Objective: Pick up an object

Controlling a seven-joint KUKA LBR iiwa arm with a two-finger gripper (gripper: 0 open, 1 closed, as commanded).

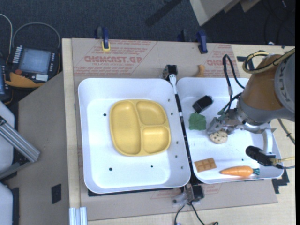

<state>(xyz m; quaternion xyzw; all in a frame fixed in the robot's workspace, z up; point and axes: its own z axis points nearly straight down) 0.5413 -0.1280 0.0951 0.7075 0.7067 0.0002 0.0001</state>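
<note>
In the right bin (267, 170) lie a round speckled cookie (218, 137), a green block (197, 121), a black block (202, 103), a brown cracker (205, 164) and an orange carrot (238, 171). My gripper (220, 124) reaches in from the right, low over the bin, its tip just above the cookie and right of the green block. Nothing is visibly held between its fingers.
The left bin (93, 168) holds a yellow divided plate (139, 126). A black divider runs between the two bins. The arm's grey and orange body (262, 95) covers the right bin's far right part. Cables hang near the arm.
</note>
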